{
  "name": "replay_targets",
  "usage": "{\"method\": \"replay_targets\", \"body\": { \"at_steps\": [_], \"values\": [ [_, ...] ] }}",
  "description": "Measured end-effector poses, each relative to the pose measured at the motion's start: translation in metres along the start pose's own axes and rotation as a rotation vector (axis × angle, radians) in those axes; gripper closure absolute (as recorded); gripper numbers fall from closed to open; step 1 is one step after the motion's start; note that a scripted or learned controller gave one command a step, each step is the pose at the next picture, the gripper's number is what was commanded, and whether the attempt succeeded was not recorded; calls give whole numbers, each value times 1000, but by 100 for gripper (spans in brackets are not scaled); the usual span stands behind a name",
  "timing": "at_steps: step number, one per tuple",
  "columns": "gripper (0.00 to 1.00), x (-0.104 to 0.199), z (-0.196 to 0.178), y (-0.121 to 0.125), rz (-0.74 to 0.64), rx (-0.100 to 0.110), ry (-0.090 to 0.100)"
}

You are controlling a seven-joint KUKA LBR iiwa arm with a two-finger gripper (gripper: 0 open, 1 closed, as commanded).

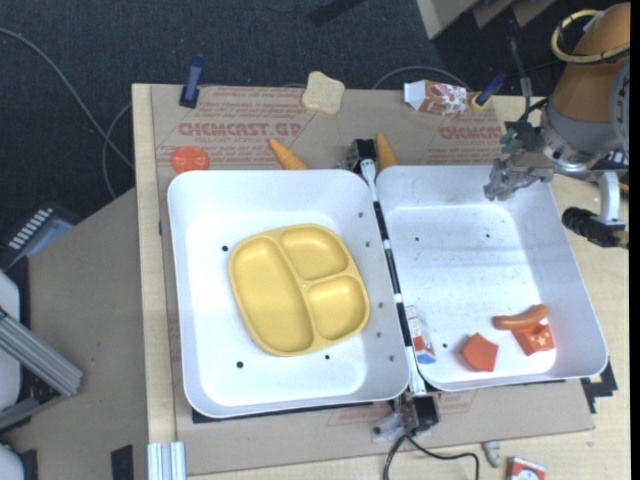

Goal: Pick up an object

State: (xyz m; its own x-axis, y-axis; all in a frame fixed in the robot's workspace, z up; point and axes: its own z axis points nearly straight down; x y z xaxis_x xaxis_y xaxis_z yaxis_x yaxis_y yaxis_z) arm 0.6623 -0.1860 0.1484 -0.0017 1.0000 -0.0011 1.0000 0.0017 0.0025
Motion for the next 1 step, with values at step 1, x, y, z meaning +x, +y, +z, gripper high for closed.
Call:
{"method": "replay_targets", "body": {
  "at_steps": [1],
  "values": [
    [100,29,10,4,1,3,2]
  ]
}}
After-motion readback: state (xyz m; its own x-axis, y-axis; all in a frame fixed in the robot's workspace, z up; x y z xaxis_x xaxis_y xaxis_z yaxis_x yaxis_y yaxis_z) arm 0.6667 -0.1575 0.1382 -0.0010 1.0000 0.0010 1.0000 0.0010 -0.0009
